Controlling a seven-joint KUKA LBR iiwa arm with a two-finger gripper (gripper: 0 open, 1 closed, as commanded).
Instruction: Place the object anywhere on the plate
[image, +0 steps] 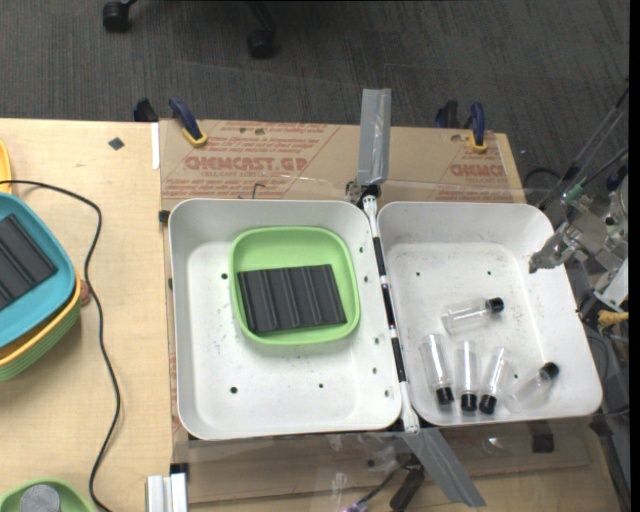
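Green plastic, square with rounded corners, the plate (293, 285) sits in the far half of the left shallow white bin (200, 390), and a dark grey ribbed mat (292, 298) lies flat inside it.

My tool (548, 255) hangs at the far right edge of the right shallow white bin (440, 230), reaching in from the right side of the scene. Whether it is spread or pressed together I cannot tell; nothing shows between its tips.

My task's things are the clear plastic vials with black caps, all lying on the floor of the right bin, well apart from the plate. One clear vial (470, 315) lies on its side near the bin's middle, its black cap pointing right. Three clear vials (462, 373) lie side by side at the near edge, caps toward the near wall. One more clear vial (533, 385) lies tilted in the near right corner, its cap pointing far and right.

The pale wooden surface (120, 330) stretches left of the bins, with a black cable (100, 330) trailing across it and a stack of teal and green dishes (35, 285) at its left edge. A brown cardboard sheet (260, 160) lies under the far side of the bins, held by blue and yellow clamps (186, 121).
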